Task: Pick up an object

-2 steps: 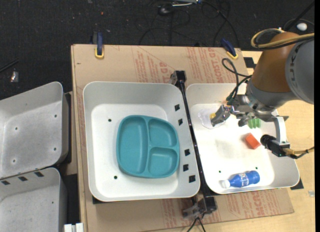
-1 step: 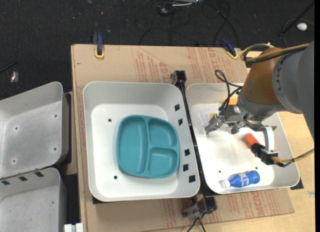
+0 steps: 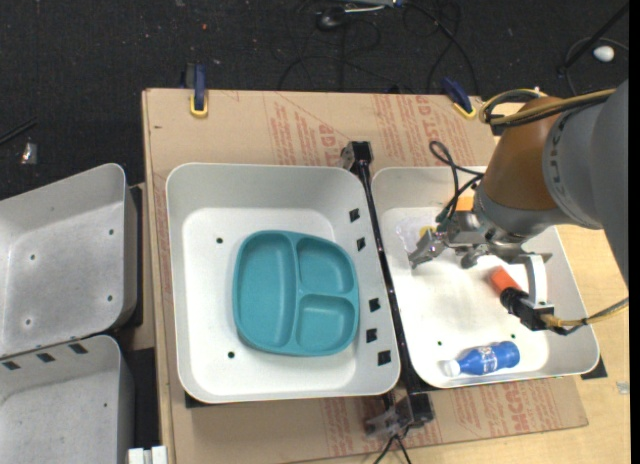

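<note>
Blue bottle (image 3: 487, 359) lying near, below claw (image 3: 440, 242), right bin (image 3: 572, 352)

blue bottle (image 3: 487, 359) — lying on its side, right bin's near edge.

The grey arm (image 3: 590, 152) enters from three o'clock, its orange band (image 3: 520, 167) just above the wrist. The gripper (image 3: 428, 249) points toward nine o'clock, angled low, its metal fingers (image 3: 420, 255) slightly spread with nothing between them.
</note>
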